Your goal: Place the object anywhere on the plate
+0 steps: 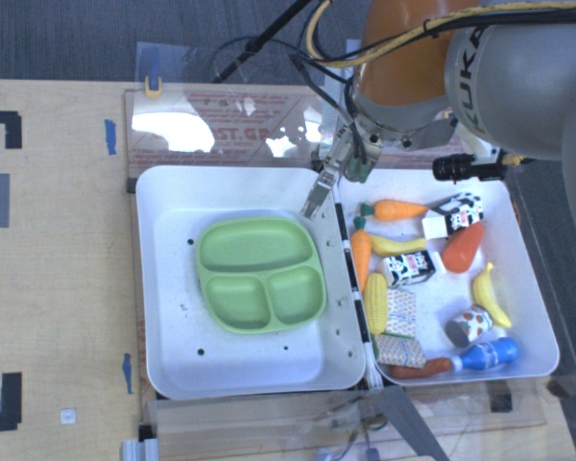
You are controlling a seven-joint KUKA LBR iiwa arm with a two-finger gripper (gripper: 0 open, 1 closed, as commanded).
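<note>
Pincer (319,192) hangs over the bin divider at 1 o'clock of the green three-compartment plastic plate (260,273), grip state indeterminate, nothing visibly held, so pre-pick: next move is right and down into the toy-food pile (432,277) at 3 o'clock.

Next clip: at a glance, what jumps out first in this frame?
The green plate, split into compartments, lies in the left bin with nothing on it. The right bin is crowded with toy food: a carrot, a banana, corn. The gripper hangs over the seam between the bins, near their far edge.
</note>
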